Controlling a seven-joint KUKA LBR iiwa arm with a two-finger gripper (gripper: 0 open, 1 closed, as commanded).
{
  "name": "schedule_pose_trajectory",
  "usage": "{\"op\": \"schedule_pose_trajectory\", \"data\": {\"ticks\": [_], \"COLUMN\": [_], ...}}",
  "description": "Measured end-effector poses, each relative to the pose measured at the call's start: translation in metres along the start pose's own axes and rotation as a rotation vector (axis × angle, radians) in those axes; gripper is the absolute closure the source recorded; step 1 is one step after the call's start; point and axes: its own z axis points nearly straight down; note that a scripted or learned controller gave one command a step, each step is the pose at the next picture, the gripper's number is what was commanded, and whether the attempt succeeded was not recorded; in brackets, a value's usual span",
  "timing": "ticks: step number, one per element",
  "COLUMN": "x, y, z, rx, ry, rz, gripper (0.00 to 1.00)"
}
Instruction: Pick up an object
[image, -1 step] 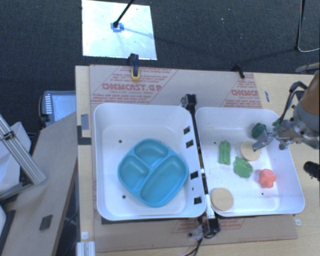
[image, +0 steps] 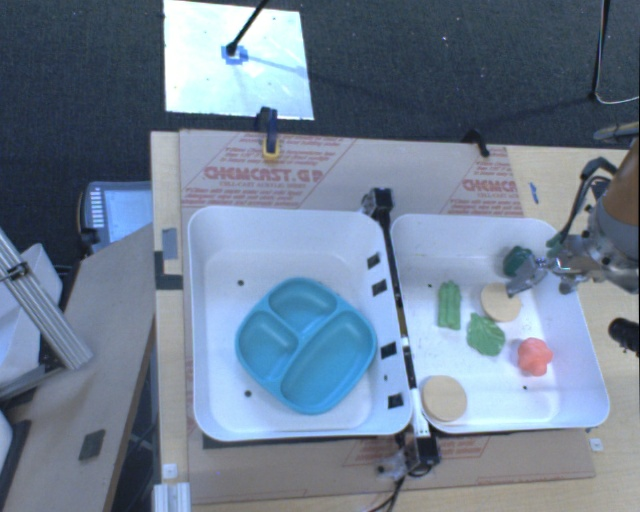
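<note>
Dark green rounded toy lay near the far right of the right bin, just beside my end effector.
I could not tell my grip's state. Around it sat a flat tan disc, a ridged green piece, a leafy green lump, a smooth orange-pink fruit and another tan disc. A glossy blue divided plate filled the left bin.

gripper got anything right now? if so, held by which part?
Cannot be told. The gripper sits low in the right white bin, beside the dark green rounded toy and tan flat disc; no grip shows.
</note>
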Motion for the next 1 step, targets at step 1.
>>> {"op": "schedule_pose_trajectory", "data": {"ticks": [1], "x": [0.0088], "y": [-0.0053], "z": [0.0500], "rx": [0.001], "ry": [0.001], "rz": [0.001], "gripper": [0.00]}}
